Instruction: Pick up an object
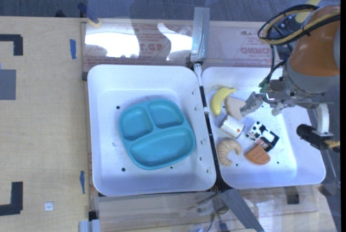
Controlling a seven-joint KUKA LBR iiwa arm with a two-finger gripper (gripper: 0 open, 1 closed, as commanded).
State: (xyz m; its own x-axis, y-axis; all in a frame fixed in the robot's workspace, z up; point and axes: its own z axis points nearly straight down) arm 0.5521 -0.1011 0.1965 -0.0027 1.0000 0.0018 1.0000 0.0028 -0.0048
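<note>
Tool (265, 102) over right bin (311, 168), jaws spread wide, holding nothing. Objects cluster left of it: banana (220, 98), croissant (228, 150), white cylinder (231, 127). Risk: tight packing; fingers may strike neighbours and nudge the target aside.

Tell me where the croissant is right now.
In the camera view, the croissant lies in the right bin, near its lower left corner, just left of the orange waffle-like piece and below the small white cylinder.
</note>
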